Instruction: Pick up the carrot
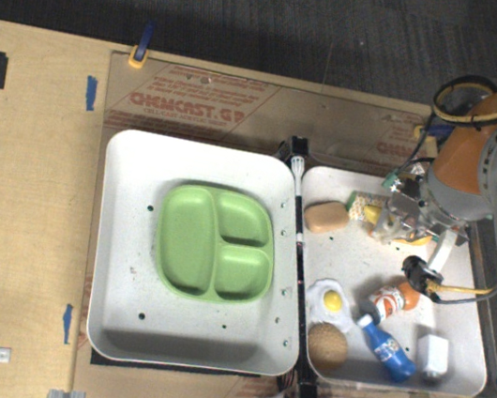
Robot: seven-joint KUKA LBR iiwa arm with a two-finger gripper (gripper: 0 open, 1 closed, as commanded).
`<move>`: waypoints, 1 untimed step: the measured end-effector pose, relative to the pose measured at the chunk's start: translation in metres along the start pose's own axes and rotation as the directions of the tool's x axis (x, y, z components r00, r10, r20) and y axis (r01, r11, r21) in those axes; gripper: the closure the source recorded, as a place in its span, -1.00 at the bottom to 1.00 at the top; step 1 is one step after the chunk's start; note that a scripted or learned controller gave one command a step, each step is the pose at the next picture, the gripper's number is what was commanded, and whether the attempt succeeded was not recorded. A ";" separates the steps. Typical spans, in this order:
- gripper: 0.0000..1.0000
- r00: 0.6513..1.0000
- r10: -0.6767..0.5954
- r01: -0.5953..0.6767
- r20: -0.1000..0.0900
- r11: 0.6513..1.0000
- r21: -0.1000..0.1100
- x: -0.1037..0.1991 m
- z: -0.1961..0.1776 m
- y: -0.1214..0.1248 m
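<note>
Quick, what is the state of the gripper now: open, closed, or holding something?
Gripper: cannot be told; it is low over the back of the right white bin, above yellow items, and its tips are not clear.

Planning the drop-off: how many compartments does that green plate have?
3. The green plate in the left bin has one long compartment on its left side and two smaller ones stacked on its right. None looks hidden.
</note>
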State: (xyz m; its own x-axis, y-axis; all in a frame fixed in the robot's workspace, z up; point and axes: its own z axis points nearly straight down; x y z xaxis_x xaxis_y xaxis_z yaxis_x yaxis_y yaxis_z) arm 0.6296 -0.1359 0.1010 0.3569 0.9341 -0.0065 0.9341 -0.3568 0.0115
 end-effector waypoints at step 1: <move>1.00 0.969 -0.243 0.245 -0.042 0.966 0.084 -0.032 0.013 0.045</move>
State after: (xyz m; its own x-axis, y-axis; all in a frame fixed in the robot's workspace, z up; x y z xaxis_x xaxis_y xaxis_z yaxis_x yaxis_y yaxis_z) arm 0.6605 -0.1819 0.0889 0.1190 0.9924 0.0325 0.9904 -0.1163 -0.0747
